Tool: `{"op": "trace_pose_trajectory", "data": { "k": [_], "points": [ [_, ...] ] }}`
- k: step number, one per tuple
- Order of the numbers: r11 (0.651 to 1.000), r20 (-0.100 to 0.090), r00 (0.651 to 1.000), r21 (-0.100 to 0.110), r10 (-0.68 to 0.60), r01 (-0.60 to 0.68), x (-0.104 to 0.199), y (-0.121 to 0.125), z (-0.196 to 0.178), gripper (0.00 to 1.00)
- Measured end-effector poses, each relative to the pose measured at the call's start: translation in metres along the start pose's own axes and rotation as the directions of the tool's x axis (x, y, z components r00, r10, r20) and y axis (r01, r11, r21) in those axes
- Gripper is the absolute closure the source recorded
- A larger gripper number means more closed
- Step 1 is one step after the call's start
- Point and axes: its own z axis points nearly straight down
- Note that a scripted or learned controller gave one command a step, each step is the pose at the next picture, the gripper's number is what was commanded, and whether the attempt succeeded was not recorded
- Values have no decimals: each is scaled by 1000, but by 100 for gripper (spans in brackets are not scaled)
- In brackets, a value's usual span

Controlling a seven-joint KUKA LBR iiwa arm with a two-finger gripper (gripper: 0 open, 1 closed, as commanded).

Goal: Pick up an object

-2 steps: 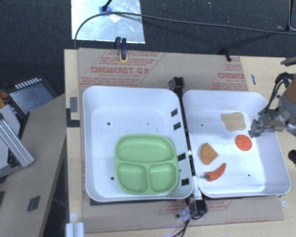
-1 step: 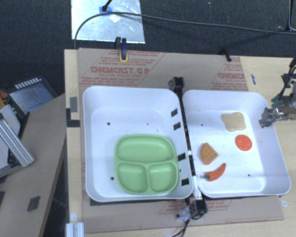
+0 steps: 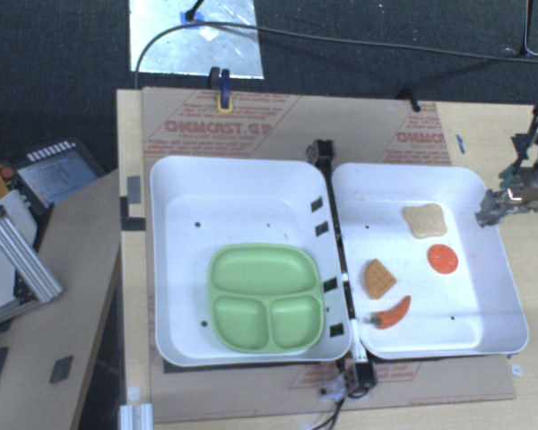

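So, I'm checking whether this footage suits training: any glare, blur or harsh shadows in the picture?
Camera view: lighting even, shadows soft; the metal sheet at the top glares brightly; the white bins look slightly washed out; the gripper at the right edge looks blurred; the toy foods, like the red disc, stay fairly sharp.

Gripper (image 3: 500, 202) at the right bin's (image 3: 498, 280) outer rim, a beige bread slice (image 3: 425, 220) just inward of it, a red disc (image 3: 443, 259), waffle piece (image 3: 379, 278) and red chili (image 3: 393, 313) farther off, green divided tray (image 3: 265, 296) farthest, in the left bin (image 3: 184, 200).
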Motion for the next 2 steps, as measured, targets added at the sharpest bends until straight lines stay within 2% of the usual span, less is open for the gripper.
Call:
{"op": "trace_pose_trajectory", "data": {
  "k": [1,2],
  "points": [
    [1000,-2,1000,1,-4,4,52,17,12,100],
    [1000,-2,1000,1,-5,5,102,27,4,100]
  ]
}}
